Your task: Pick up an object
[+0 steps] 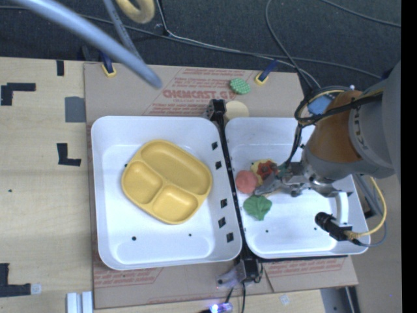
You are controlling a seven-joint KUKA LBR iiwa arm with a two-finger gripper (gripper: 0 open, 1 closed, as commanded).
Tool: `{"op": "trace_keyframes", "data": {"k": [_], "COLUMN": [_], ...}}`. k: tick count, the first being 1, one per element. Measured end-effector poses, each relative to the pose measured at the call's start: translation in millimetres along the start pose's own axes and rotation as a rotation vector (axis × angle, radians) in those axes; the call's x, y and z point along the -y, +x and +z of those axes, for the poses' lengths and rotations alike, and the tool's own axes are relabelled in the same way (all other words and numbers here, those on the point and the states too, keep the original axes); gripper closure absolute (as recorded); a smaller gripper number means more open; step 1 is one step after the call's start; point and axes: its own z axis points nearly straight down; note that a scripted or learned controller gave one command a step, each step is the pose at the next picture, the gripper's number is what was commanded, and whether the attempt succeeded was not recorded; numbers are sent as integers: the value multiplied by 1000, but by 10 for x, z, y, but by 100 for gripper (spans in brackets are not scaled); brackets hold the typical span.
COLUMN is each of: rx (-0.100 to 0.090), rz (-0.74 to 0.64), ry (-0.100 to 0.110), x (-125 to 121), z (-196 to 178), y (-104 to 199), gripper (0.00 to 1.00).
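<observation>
My gripper is low in the right bin, reaching in from the right under the orange-banded wrist. It stands open, with nothing visibly between its fingers. A pink round object lies just left of the fingertips. Just below the lower finger lies a green leafy object. A small red and yellow object sits by the upper finger, partly hidden by the gripper.
The left bin holds a yellow divided plate. A black divider separates the bins. A green scrap lies on the cardboard behind them. Cables loop above the right bin and by the arm's black fitting.
</observation>
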Motion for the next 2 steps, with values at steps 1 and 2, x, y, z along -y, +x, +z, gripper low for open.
{"op": "trace_keyframes", "data": {"k": [1,2], "rx": [-1,-2], "rz": [-3,-4], "ry": [-8,0], "x": [-30,-80], "z": [-136,-582], "y": [20,85], "gripper": [100,100]}}
